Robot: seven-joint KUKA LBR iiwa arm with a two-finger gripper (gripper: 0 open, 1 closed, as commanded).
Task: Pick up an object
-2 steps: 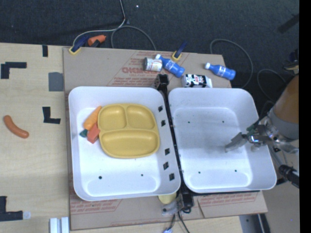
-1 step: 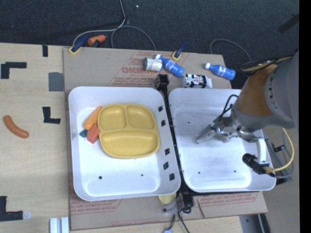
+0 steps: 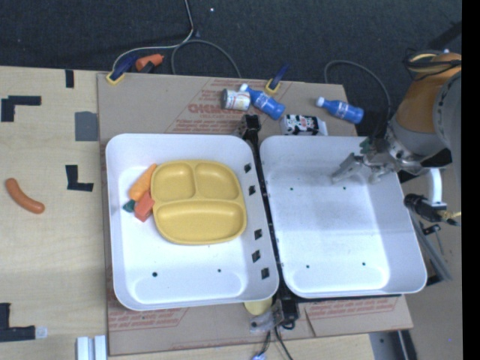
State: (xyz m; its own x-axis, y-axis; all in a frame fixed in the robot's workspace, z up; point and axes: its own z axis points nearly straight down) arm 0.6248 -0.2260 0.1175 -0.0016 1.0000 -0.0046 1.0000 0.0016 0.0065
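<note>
Sitting in the left bin [image 3: 131, 276] is one yellow plate [image 3: 199, 201] with three sections. It is lying flat in the upper middle of that bin. Peeking out from under its left edge are two small toys: one orange carrot-shaped piece [image 3: 141, 182] and one small red and green piece [image 3: 139, 210]. They are touching the plate's left side.

The right bin [image 3: 341, 223] is sitting just beside the left one, and their edges are meeting in the middle. That makes two white bins.

The gripper [image 3: 346, 171] is hanging over the upper right part of the right bin. Its two fingers are spread apart and pointing left, and nothing is sitting between them. The one grey arm [image 3: 424, 122] with its orange band is reaching in from the right.

Both bins are resting on one brown cardboard sheet [image 3: 172, 111]. On the cardboard behind the bins, two blue and white bottles are lying on their sides: one bottle [image 3: 253, 100] near the middle and another bottle [image 3: 341, 109] further right. One small black and white box [image 3: 304, 124] is lying between them, just behind the right bin.

One orange sausage-shaped toy [image 3: 25, 196] is lying on the bench far to the left, well apart from the bins. One yellow and orange clamp [image 3: 135, 66] is gripping the cardboard's top left corner.
</note>
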